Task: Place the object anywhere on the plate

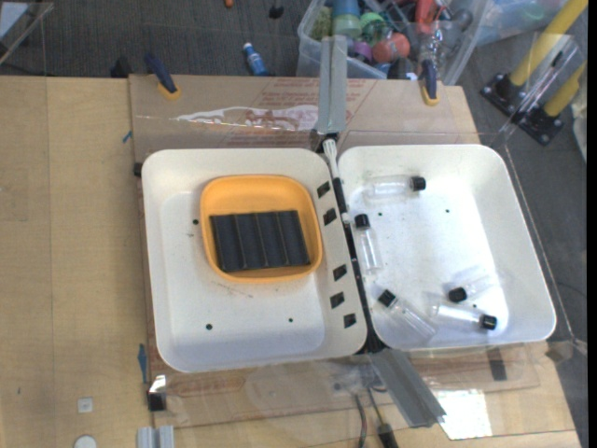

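Camera view looks down on two shallow white bins side by side on a wooden bench. On the left, the left white bin (177,334) holds a round-cornered orange plastic plate (259,192), and a flat dark grey ribbed block (260,241) already lies on that plate, touching it and sitting near its middle. On the right, the right white bin (522,250) holds several small clear plastic vials with black caps. One clear vial (394,187) lies at the far side, one thin vial (367,245) lies close to the wall between the bins, one vial (401,314) lies at the near side, and two more vials (464,311) lie close together near the right corner. I see no arm over the bins, so I cannot tell if its fingers are open or shut. I think a block has been put on the plate, so that part looks done, or a new try is about to start. If a vial is next, the arm must come in from the right, drop over one vial, pinch it across its thin body, lift it over the middle wall and set it on the plate beside the block. The vials look slippery and may roll.
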`<state>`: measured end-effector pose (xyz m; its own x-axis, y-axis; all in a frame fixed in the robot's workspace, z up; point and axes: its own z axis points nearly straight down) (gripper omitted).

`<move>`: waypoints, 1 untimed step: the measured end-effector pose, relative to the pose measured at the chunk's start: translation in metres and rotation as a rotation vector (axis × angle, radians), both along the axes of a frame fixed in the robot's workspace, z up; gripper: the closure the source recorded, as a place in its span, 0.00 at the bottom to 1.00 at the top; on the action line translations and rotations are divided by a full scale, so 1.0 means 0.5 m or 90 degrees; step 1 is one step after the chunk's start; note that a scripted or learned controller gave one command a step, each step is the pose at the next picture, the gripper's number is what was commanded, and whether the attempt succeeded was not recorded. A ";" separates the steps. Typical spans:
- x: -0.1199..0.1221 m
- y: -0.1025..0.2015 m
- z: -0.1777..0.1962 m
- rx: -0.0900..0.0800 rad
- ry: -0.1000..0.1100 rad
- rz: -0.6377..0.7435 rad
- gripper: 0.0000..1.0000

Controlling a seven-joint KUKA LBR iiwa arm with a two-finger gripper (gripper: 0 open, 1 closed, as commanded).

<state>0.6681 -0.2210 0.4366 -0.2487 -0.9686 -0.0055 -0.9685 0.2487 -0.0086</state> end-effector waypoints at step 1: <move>0.000 0.000 -0.001 -0.001 0.000 0.202 1.00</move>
